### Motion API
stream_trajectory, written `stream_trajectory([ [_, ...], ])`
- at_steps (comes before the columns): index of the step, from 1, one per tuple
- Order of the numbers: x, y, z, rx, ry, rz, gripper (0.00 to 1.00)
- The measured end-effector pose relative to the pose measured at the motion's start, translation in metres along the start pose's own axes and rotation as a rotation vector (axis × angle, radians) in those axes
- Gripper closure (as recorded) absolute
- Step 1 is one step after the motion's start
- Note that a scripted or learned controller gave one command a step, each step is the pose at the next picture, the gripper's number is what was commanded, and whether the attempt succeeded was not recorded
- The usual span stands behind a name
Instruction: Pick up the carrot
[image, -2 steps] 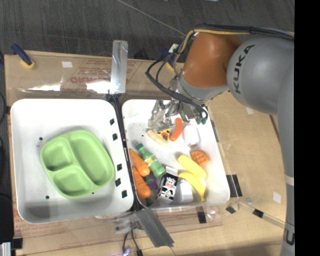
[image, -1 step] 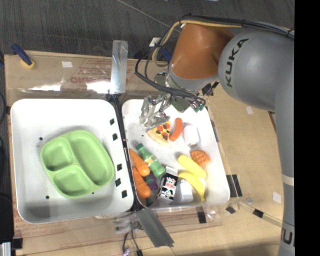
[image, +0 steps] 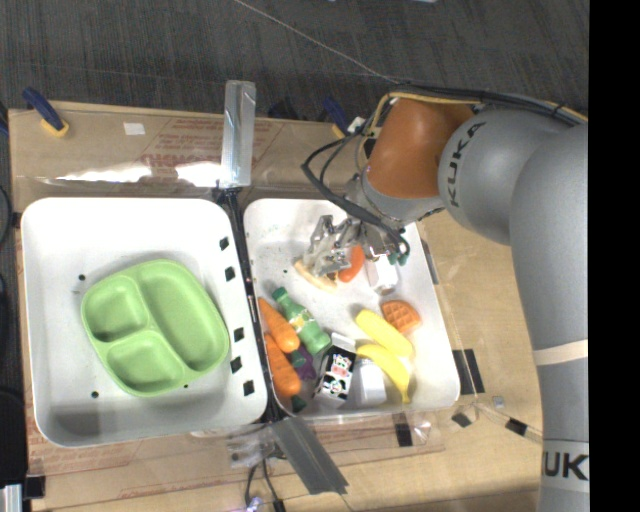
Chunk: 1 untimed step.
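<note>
Carrot (image: 278, 330) first: I judge it to be the orange piece lying along the left wall of the right bin (image: 436, 300), with what looks like a second orange piece just below it toward the near corner. I can't be sure from here whether that is one carrot or two.

Starting from the left, the left bin (image: 50, 250) holds a green plate (image: 155, 325) with three compartments. Crossing into the right bin, a green item (image: 300, 320) lies against the carrot on its right. Next come a small dark box (image: 338, 375), a banana (image: 388, 350) and an orange-brown round thing (image: 400, 315).

My pincer (image: 330, 248) sits up near the far side of that bin, over a pale strip (image: 312, 275) and beside a small orange-red object (image: 352, 264). Its fingers seem close together, but I can't tell whether they are open or closed, and I see nothing held between them.

The risk I see is that the pincer is well away from the carrot and next to another orange thing, so it could close on the wrong object. At the carrot itself, the bin wall and the green item crowd both sides, so a finger may land on one of them and push the carrot aside.
</note>
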<state>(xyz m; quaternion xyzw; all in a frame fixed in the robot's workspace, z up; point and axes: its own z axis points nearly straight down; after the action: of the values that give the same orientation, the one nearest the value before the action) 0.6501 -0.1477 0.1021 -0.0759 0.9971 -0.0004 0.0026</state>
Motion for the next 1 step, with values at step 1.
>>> stream_trajectory([
  [1,-0.0098,-0.0013,0.0042,0.004,-0.008,0.108,1.00],
])
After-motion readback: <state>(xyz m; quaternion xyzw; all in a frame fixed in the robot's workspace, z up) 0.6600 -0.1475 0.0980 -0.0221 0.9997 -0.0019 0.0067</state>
